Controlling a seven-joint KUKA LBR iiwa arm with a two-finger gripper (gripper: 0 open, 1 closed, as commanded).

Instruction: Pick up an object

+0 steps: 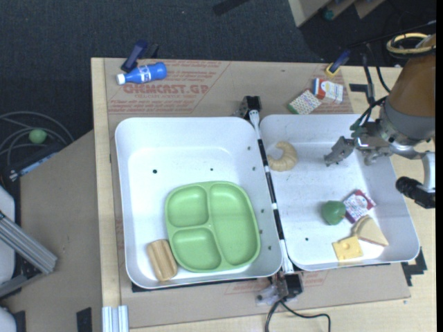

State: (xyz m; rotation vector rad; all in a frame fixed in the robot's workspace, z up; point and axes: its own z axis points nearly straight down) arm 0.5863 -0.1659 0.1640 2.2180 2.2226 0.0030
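My gripper [356,151] hangs over the back right part of the right bin [304,131]. It is open, with one grey finger [338,152] on the left and the other on the right, and nothing between them. A tan croissant [282,155] lies to its left near the bin's divider. Toward the front lie a green round piece [333,212], a small red and white packet [358,204], a pale wedge [372,233] and a yellow cheese block [347,248].
The left bin [138,144] holds a green divided plate [210,225] and a tan bread piece [161,259] at its front left. Behind the bins lie a blue bottle [142,72] and small cartons [317,96].
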